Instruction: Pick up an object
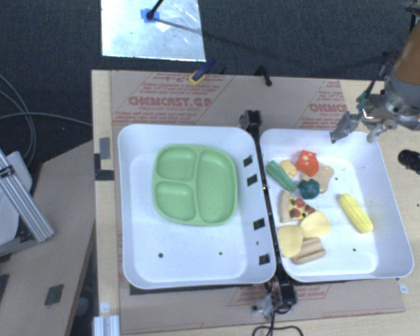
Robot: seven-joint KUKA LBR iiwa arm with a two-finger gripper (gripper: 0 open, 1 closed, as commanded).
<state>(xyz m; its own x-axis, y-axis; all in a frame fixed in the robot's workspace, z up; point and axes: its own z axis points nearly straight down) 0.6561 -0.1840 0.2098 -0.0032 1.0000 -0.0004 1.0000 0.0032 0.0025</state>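
Gripper is hovering over the right bin, fingers apart and empty, positioning to approach the toys.

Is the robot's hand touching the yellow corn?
Apart. The camera view shows the hand up over the far edge of the right bin, while the yellow corn lies lower down with bare white floor between them.
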